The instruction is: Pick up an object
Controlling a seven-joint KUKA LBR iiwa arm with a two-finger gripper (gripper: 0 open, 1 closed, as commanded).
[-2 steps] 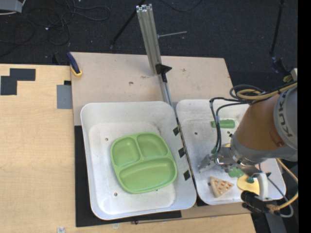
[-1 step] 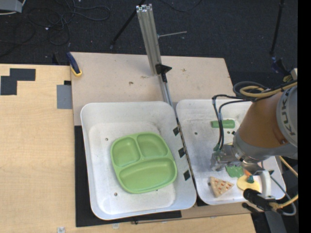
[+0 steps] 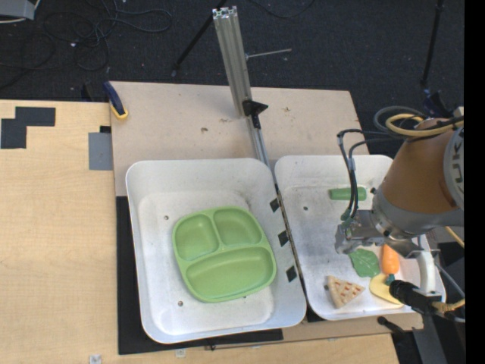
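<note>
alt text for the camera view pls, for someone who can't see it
A grey and orange robot arm reaches into the right white bin, its gripper low over a green toy beside a carrot and a pizza slice. The left bin holds a green divided tray.

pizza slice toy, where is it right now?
The pizza slice lies flat near the front edge of the right bin, just left of a yellow piece and in front of the green leaf toy under the hand.

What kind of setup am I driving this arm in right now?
Likely a robotics lab test bench: two white bins side by side, toy food like a pizza slice, an aluminium post, and loose cables on dark floor.
</note>
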